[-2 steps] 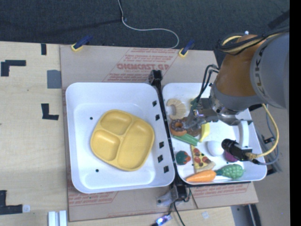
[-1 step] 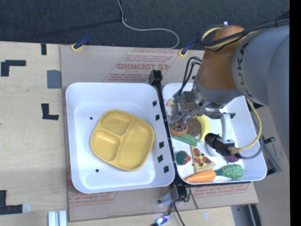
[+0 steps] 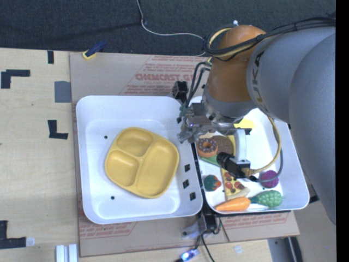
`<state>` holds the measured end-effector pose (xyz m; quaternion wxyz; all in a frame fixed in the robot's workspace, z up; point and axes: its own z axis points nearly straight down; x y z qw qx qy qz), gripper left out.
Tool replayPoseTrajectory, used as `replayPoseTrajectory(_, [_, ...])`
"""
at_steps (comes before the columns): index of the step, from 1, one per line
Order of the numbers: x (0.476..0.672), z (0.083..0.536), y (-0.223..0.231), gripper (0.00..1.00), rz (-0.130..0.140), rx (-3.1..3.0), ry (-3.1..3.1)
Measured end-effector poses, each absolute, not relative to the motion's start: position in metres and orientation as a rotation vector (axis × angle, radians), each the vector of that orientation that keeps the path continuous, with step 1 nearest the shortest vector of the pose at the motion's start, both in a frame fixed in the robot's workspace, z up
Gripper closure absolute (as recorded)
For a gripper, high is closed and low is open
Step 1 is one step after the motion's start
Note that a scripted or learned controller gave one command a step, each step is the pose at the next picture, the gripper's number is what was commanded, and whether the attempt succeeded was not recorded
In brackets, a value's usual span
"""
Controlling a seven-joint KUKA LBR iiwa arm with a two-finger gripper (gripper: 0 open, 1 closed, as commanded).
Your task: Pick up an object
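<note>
- Gripper (image 3: 192,125) hangs low over the divider between the two shallow white bins, right beside the brown sprinkled toy donut (image 3: 209,146). Wrist blocks my sightline: can't tell its state.
- Right bin (image 3: 292,162) is crowded: donut, orange toy carrot (image 3: 233,204), purple round toy (image 3: 268,177) and green bumpy toy (image 3: 269,198) sit close together. Risk: a descent clips a neighbour or nudges the target aside.
- So near the bin wall, it could land on the rim instead.
- Yellow sectioned plastic plate (image 3: 142,162) in the left bin (image 3: 90,146) is flat and wide; likely poor pinch target.
</note>
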<state>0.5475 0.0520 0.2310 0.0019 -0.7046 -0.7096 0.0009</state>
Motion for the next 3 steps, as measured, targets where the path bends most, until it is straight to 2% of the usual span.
replayPoseTrajectory(1, [0.542,0.226,0.033,1.00,0.008,-2.220,-2.220])
replayPoseTrajectory(2, [0.554,0.227,0.036,1.00,0.005,-2.218,-2.222])
replayPoseTrajectory(3, [0.554,0.216,0.038,1.00,0.009,-2.218,-2.221])
